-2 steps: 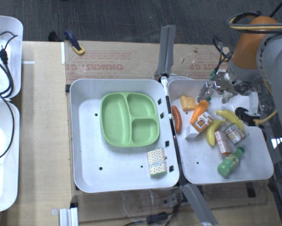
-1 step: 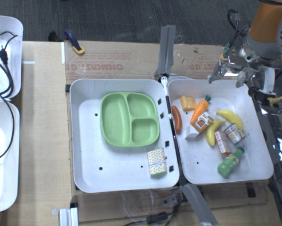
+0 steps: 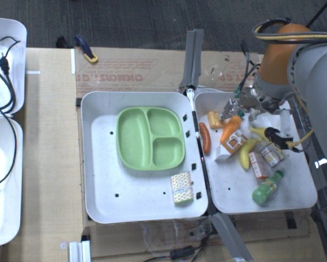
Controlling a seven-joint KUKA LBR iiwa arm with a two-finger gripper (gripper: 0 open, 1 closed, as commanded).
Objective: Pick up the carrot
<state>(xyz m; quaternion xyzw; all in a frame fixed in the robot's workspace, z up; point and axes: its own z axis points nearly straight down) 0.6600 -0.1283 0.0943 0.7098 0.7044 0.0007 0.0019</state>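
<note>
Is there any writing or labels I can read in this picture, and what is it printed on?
Red lettering on the cardboard sheet behind the bins: seen upside down and blurred, not readable with any certainty.
Orange and white carton in the right bin: label too small to read.
Small cans beside the banana: labels too small to read.
Patterned sponge in the left bin: no legible text.

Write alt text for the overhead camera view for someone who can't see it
The grey arm's gripper hangs over the carrot in the right bin, among a banana, a sausage, a green bottle and small packages. The left bin holds a green divided plate and a sponge.
</note>
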